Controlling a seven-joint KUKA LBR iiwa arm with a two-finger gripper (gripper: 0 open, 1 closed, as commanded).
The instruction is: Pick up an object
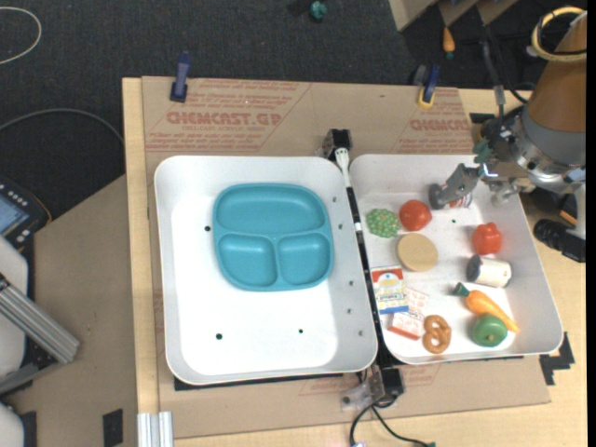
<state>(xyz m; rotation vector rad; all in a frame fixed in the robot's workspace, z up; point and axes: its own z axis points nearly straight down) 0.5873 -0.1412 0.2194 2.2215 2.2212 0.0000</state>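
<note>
Camera view, taken from left to right: farthest from the gripper (453,192), across the central seam, the left bin (186,277) holds a teal divided plate (273,235) lying flat, its one large compartment toward the far edge and its two small ones toward the near edge. Everything else sits in the right bin (545,287), under and around the tool.

Just left of the gripper and a little nearer the camera lies a green bumpy vegetable (382,222), and touching its right side is a red tomato (415,215), the closest object to the fingertips. Below the tomato rests a round tan disc (417,252). Further toward the near edge a red-and-white packet (389,288) lies flat with its long axis running roughly from far to near, then a smaller red-and-white card (405,325) tilted beside it, and a brown pretzel (436,333) at its right.

Directly near-side of the gripper, well apart from it, an orange carrot (488,307) lies on a slant, its green top pointing up-left and its tip down-right, resting against a green apple (488,331). Right of the gripper and nearer the camera stands a red pepper (486,238), with a white cylinder (492,272) on its side just below, its dark end facing left.

The gripper hangs over the far part of the right bin, angled down-left; nothing shows between its fingers, and how widely they stand I cannot tell. The grey arm with its orange band (559,101) enters from the right.
</note>
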